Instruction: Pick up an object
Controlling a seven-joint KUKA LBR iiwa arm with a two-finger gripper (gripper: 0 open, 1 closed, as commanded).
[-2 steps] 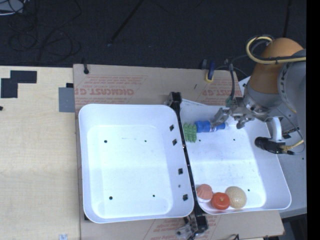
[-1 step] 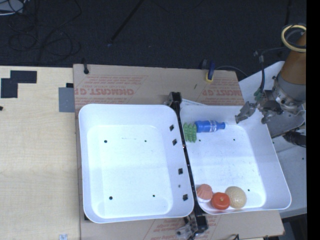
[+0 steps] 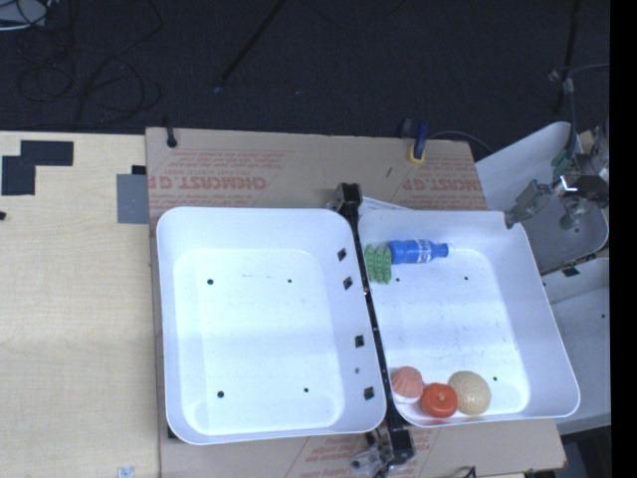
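The right bin (image 3: 518, 267) holds five objects. A blue bottle (image 3: 416, 252) lies on its side near the far left corner, with a green ridged piece (image 3: 378, 264) touching its left end. At the near edge sit a pale pink round piece (image 3: 406, 380), a red tomato-like ball (image 3: 439, 399) and a beige ball (image 3: 470, 391), close together. My gripper (image 3: 525, 205) hangs at the right, just beyond the right bin's far right corner, apart from all the objects; it is small and dim there.
The left bin (image 3: 199, 237) lies beside the right one, with a black divider strip (image 3: 363, 307) between them. Both rest on brown cardboard (image 3: 299, 172). The grey arm body (image 3: 572, 197) stands past the right bin's far corner.
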